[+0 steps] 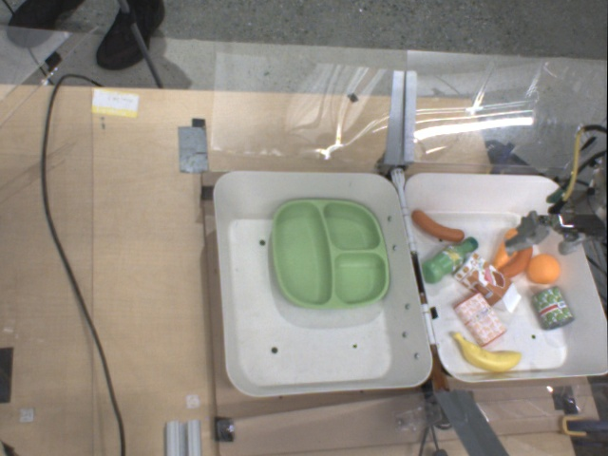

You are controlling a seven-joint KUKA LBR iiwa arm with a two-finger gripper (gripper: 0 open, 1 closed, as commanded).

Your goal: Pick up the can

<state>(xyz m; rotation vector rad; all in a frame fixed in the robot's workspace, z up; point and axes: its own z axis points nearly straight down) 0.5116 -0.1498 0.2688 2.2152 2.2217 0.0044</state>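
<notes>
Where end effector blurs, can upright

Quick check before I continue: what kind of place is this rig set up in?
Probably a robotics lab test bench, not a kitchen: two white bins on a wooden bench, clear plastic shields behind them, toy-like food such as a banana and a can, and a loose cable.

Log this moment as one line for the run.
gripper: over right bin, fingers unclear | can: lying in bin, not held | stage: approach
</notes>
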